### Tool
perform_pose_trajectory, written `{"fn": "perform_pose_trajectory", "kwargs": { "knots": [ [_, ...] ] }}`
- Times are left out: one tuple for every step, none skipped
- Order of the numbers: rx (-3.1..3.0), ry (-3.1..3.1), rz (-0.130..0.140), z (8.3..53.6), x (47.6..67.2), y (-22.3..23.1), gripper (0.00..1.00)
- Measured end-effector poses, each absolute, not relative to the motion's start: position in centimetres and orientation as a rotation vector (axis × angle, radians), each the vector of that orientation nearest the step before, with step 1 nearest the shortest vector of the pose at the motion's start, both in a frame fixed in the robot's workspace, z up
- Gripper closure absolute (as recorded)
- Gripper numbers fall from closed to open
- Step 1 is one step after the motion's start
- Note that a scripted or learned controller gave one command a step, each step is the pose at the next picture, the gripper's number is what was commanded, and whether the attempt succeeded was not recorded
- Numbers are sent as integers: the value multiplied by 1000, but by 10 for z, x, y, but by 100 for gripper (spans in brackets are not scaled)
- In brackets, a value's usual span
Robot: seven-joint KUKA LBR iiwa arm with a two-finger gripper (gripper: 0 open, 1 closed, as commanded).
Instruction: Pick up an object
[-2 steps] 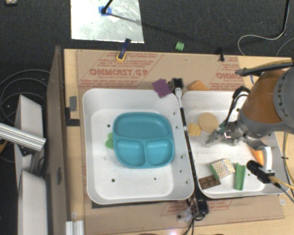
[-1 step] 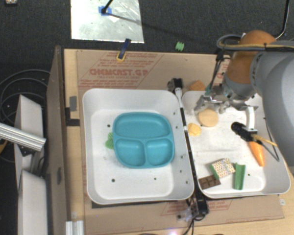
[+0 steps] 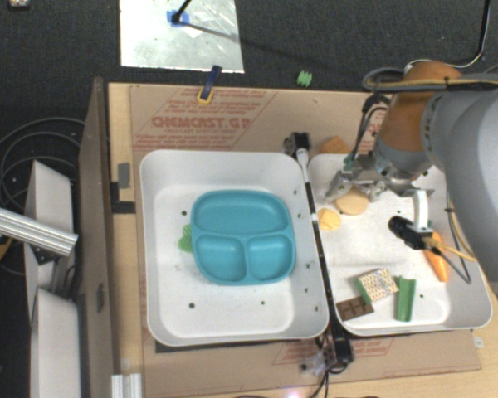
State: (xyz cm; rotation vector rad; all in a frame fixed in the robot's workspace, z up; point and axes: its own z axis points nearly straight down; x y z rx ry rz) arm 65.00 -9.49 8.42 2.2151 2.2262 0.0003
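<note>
— Gripper (image 3: 358, 184) first: where do you see it?

— You'll find it low over the far left corner of the right bin (image 3: 361, 251), just above a tan oval piece (image 3: 354, 205). Open or closed, you can't tell from this angle.

— And what else lies there?

— Look beside the oval: a small yellow round piece (image 3: 329, 220) sits near the dividing wall. Toward the near edge you have a brown block (image 3: 354, 308), a patterned block (image 3: 378, 283) and a green stick (image 3: 405, 298). An orange piece (image 3: 437, 264) lies on the right. Your left bin (image 3: 170, 189) holds a blue divided plate (image 3: 242, 235).
</note>
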Motion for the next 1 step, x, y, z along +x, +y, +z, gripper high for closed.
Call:
{"fn": "perform_pose_trajectory", "kwargs": {
  "knots": [
    [2211, 2227, 3, 96, 651, -95, 100]
  ]
}}
